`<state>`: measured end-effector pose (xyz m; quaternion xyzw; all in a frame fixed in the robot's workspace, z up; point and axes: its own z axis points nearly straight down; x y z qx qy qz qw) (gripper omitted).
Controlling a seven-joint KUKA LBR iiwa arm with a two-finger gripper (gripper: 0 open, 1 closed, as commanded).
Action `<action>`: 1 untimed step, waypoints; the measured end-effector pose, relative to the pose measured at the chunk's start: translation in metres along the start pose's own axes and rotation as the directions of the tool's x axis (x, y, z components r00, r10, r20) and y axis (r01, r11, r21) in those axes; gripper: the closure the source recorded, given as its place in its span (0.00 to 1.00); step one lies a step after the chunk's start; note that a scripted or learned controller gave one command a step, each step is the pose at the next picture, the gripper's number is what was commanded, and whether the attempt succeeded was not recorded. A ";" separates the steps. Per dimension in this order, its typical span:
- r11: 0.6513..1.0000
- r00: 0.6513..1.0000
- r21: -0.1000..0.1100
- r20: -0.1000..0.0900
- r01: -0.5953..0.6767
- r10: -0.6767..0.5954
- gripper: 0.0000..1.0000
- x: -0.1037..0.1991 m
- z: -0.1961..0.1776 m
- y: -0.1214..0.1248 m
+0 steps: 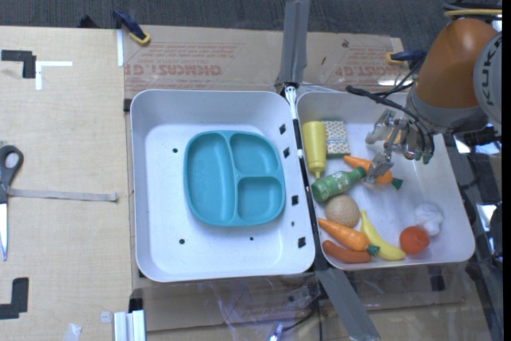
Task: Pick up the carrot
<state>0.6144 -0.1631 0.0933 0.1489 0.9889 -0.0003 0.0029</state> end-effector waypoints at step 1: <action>1.000 1.000 0.000 0.005 0.004 -0.004 1.00 -0.001 -0.011 0.001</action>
